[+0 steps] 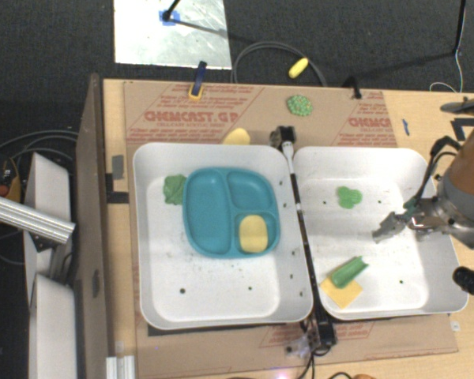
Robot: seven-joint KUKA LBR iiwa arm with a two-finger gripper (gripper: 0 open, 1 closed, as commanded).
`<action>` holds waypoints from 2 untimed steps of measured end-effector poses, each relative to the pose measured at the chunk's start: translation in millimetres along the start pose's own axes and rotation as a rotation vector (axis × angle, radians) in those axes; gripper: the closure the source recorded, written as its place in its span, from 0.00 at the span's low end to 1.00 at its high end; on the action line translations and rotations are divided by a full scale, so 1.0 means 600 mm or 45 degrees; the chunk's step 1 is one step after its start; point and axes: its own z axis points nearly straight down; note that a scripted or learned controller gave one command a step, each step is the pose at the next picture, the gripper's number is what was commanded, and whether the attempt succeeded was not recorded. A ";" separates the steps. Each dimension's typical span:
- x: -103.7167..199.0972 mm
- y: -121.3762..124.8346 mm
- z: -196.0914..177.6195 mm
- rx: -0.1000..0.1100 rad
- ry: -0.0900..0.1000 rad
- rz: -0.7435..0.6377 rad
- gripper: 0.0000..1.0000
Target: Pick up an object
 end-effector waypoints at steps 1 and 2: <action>0.082 0.094 0.178 -0.004 0.001 -0.008 0.00; 0.063 0.247 0.167 -0.013 -0.003 -0.005 0.00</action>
